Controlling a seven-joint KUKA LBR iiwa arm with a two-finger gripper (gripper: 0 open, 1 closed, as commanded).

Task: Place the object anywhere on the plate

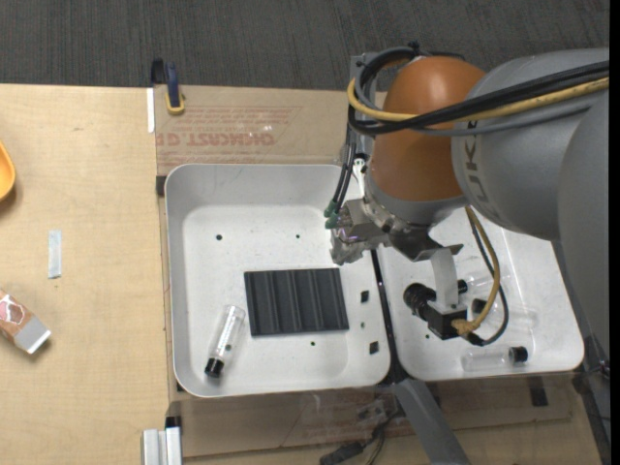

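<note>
A black ribbed plate lies flat in the middle of the left bin. A clear tube with a black cap rests on the bin floor to the plate's lower left, apart from it. A second clear tube with a black cap lies near the front of the right bin. My gripper hangs over the divide between the two bins, just above the plate's far right corner, largely hidden under the orange wrist. I see nothing held in it.
Black and yellow cables loop down from the wrist over the right bin. A cardboard sheet and a blue clamp sit behind the left bin. Small items lie on the bench at far left.
</note>
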